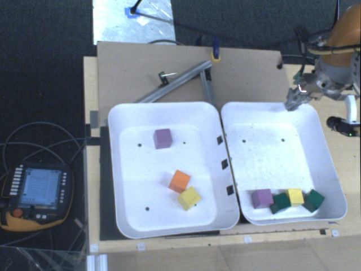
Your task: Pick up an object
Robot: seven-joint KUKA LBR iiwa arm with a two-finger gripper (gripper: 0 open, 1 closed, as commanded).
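The left bin (121, 151) holds a purple cube (162, 138) near its back, and an orange cube (179, 180) touching a yellow cube (189, 197) toward its front. Along the front wall of the right bin (271, 145) lie a purple cube (262, 197), a dark green cube (279, 202), a yellow cube (295, 196) and another dark green cube (313, 199). My gripper (294, 101) hangs over the right bin's back right corner, far from all the cubes, with nothing visible between its fingers.
A metal bar (175, 82) lies on the brown board behind the left bin. A teach pendant (37, 193) with cables sits left of the bench. Black clips (224, 164) join the two bins along the middle.
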